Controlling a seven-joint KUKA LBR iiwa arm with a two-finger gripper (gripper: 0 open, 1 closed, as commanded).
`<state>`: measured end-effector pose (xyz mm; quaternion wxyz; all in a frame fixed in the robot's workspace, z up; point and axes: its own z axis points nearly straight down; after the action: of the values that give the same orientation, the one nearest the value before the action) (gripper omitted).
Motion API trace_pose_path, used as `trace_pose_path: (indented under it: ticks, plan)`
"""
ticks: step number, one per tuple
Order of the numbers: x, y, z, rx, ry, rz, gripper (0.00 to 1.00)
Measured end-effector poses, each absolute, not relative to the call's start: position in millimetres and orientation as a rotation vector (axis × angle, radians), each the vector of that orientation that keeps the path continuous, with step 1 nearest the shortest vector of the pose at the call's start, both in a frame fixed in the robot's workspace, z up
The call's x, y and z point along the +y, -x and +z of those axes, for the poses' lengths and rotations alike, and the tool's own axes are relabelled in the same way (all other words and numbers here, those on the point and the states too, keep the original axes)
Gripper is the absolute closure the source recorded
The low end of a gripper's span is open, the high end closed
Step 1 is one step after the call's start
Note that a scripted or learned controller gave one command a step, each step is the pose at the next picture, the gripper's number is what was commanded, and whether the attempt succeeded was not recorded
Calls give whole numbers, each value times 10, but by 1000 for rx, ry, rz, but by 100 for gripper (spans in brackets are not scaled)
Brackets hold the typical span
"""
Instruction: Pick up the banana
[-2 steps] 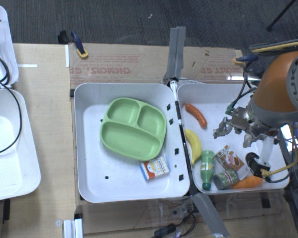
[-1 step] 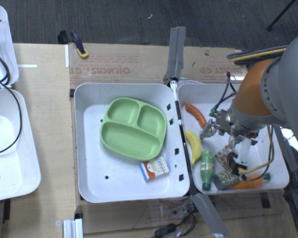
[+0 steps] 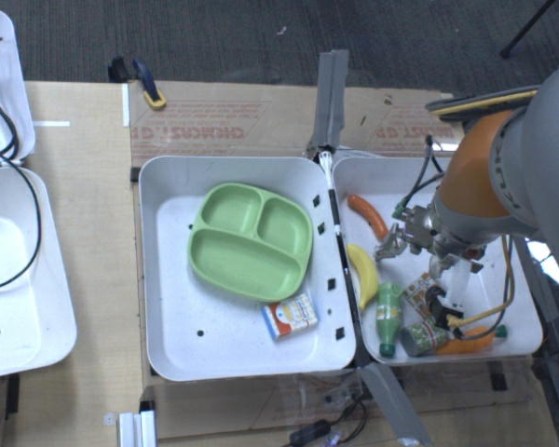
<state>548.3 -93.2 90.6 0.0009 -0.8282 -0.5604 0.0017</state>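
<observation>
Cardboard-topped bench (image 3: 84,156), two white bins. Left bin (image 3: 158,277): green divided plate (image 3: 252,240), small carton (image 3: 290,317). Right bin (image 3: 526,329): banana (image 3: 362,274) along left wall, green bottle (image 3: 387,317) just beside it. Gripper (image 3: 398,242) above bin, near banana; open or closed: can't tell.

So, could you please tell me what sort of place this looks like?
Probably a robot test bench: two white bins on a cardboard-covered bench, toy food like a banana, and an arm reaching in.
</observation>
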Motion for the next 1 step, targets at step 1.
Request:
trace_pose_path:
  ticks: [1]
  plan:
    - [-932,-5482,906,-1759,2600,6,0]
